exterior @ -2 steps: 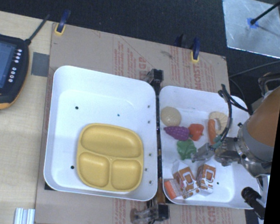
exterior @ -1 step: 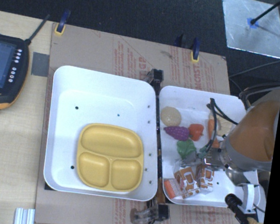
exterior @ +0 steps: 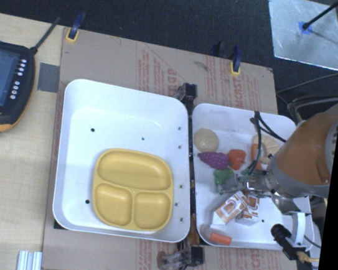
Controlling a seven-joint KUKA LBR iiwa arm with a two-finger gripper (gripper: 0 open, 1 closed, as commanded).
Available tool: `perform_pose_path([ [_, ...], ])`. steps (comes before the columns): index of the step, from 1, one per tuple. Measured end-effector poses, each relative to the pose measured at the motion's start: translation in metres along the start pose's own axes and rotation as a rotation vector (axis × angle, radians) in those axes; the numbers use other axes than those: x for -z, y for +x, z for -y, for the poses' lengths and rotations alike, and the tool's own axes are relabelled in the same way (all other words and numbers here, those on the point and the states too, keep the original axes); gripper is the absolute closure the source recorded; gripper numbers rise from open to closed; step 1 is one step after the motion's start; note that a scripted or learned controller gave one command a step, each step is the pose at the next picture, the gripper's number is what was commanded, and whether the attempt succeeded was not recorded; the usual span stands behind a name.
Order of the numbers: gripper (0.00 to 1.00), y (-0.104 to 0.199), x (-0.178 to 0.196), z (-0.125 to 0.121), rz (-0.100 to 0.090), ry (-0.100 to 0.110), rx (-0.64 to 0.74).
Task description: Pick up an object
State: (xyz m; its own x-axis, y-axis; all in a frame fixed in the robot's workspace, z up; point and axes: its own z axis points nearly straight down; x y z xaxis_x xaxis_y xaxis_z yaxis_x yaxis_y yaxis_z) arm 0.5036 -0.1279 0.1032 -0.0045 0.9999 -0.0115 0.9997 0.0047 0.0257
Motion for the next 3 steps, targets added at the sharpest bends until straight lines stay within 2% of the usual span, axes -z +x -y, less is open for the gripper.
perform_pose_path([
  [1, 0.00, 0.014, -0.002, -0.072, 0.000, 0.001, 0.000],
  [2, 1.00, 0.011, 0.012, -0.075, 0.006, -0.008, 0.000],
  [3, 0.00, 0.011, 0.012, -0.075, 0.006, -0.007, 0.001],
])
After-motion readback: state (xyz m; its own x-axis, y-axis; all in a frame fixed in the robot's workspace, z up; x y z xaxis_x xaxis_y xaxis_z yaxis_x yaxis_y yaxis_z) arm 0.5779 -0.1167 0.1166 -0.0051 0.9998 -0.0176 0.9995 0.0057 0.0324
